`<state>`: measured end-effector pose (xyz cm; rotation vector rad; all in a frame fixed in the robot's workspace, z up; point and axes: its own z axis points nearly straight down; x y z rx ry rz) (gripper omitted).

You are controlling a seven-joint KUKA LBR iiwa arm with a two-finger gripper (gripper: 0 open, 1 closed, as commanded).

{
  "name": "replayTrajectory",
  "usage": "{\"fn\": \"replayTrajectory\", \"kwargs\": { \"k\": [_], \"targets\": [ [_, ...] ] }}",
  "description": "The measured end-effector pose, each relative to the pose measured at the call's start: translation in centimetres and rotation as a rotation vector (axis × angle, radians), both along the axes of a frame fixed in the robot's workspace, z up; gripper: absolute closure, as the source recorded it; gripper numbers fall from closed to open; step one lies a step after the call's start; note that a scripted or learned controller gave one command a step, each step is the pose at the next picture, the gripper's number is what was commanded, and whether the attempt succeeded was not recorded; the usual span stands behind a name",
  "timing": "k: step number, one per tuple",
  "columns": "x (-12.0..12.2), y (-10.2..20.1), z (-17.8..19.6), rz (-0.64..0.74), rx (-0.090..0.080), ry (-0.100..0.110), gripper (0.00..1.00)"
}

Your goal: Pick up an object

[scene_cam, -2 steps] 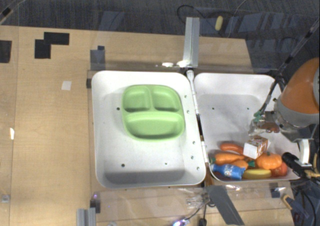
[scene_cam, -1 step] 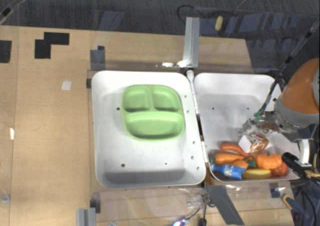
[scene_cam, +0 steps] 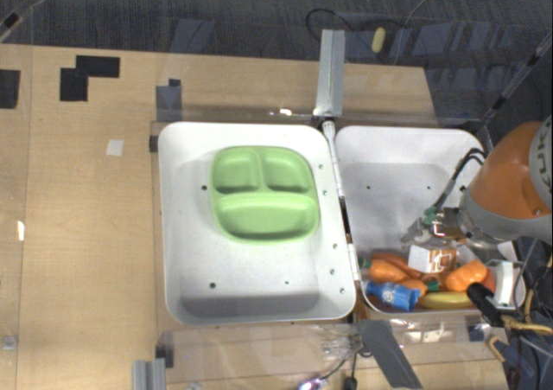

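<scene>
Reaching in over the right bin (scene_cam: 389, 163), the tool (scene_cam: 438, 233) hangs just above a heap of toy food (scene_cam: 423, 280) piled at that bin's near edge; whether it grips anything I cannot tell. Beside it, the left bin (scene_cam: 186, 233) carries a green divided plate (scene_cam: 262, 192).

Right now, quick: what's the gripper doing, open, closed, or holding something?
Gripper: low in the right bin, just above the pile of toys; whether it is open, closed or holding anything cannot be told.
</scene>
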<state>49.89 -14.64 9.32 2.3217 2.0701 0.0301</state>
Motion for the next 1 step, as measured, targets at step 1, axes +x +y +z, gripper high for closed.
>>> {"fn": "replayTrajectory", "kwargs": {
  "k": [1],
  "targets": [
    [-0.45, 5.7, -0.15, 0.331, -0.004, 0.013, 0.0]
  ]
}}
